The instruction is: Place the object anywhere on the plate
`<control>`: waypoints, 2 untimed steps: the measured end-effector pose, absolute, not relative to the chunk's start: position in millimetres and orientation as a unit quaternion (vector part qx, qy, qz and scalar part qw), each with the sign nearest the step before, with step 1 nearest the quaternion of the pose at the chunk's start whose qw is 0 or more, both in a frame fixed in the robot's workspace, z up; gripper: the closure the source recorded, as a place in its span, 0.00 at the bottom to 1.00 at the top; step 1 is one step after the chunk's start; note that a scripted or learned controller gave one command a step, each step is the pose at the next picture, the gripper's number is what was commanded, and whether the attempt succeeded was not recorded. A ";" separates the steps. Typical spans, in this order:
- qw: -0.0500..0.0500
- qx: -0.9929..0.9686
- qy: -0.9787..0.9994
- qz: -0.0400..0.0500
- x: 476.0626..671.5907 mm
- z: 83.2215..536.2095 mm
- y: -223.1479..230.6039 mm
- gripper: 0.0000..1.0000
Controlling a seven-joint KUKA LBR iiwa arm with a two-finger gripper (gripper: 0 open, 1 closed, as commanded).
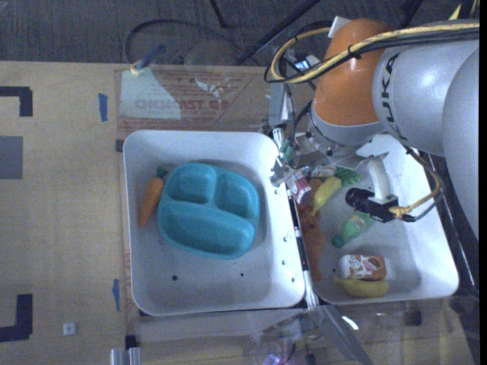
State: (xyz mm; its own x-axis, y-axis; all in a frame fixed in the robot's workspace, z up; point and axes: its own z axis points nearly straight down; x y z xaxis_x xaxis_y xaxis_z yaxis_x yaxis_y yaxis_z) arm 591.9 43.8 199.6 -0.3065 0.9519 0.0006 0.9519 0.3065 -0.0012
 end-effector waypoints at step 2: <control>0.000 -0.461 -0.887 0.000 612.7 169.8 104.4 1.00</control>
